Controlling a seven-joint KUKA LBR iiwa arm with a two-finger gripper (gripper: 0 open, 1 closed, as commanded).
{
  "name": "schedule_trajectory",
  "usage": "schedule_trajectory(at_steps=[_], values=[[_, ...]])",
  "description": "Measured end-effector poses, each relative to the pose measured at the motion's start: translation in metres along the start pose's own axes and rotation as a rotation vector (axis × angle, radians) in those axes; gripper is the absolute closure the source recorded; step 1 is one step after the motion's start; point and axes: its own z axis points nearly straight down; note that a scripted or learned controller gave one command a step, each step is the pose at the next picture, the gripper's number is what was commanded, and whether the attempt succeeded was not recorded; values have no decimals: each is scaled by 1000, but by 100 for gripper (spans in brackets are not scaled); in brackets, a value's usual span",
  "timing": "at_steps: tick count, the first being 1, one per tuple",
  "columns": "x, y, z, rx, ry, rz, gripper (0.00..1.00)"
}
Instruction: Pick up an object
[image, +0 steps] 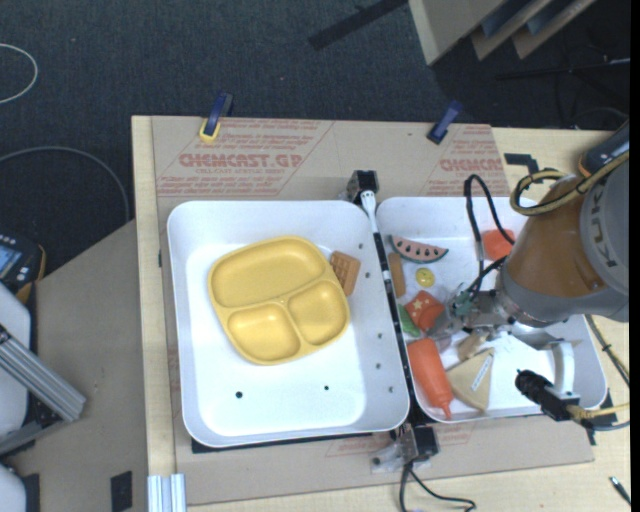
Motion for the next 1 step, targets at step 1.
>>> schedule_trajectory(at_steps=[1], values=[[0, 1, -12, -5, -1, 0, 100]])
